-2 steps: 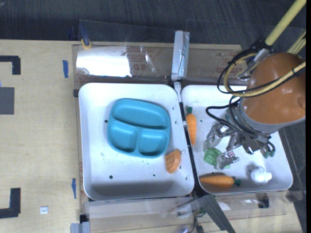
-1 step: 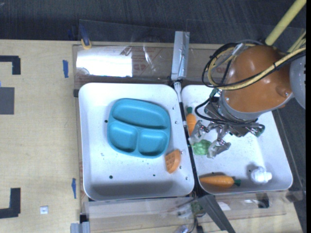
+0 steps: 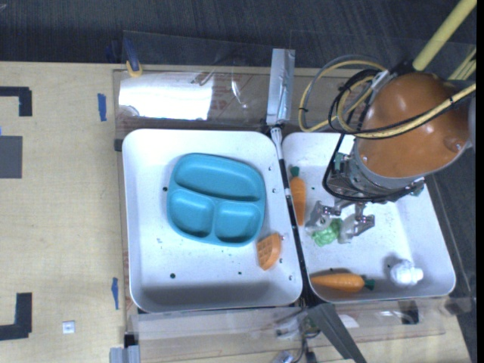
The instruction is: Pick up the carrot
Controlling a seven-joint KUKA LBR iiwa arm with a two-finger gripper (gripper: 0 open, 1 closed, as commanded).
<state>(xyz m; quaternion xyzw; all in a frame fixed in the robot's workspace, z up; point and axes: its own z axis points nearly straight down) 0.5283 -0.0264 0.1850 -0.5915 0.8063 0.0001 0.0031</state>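
Your tool hangs low in the right bin, just beside a small green item — whether it is gripping anything, you cannot tell. One carrot lies along that bin's near wall; a second carrot lies against the left wall. The left bin holds a blue divided tray and an orange piece.

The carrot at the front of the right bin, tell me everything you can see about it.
The orange carrot with a dark green stem end lies flat on the floor of the right shallow white bin, close to its front wall, tapered tip pointing left toward the divider, stem end right. Its skin looks smooth and glossy, like plastic. Nothing appears to touch it besides the bin; the gripper sits above, farther back, by a small green object.
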